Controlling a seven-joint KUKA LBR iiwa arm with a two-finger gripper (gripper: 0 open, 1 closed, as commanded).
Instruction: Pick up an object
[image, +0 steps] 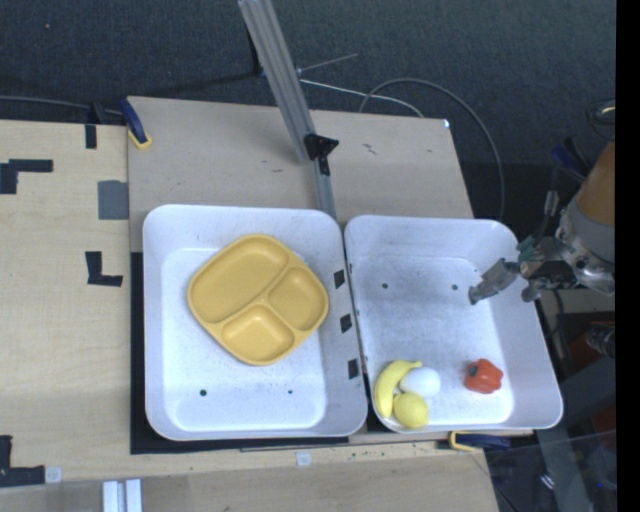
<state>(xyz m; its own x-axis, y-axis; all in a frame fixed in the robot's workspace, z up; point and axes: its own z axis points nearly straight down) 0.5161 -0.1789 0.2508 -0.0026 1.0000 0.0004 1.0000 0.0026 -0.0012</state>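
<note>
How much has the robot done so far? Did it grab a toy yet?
Not yet. The gripper sits over the right bin's far right side, with nothing seen between its fingers. The pepper, banana, egg and lemon all lie in that bin. Reaching, gripping and lifting one are left.

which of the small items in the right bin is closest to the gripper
The red pepper. It lies apart on the right side of the bin, below the gripper, while the banana, white egg and lemon cluster farther left.
</note>
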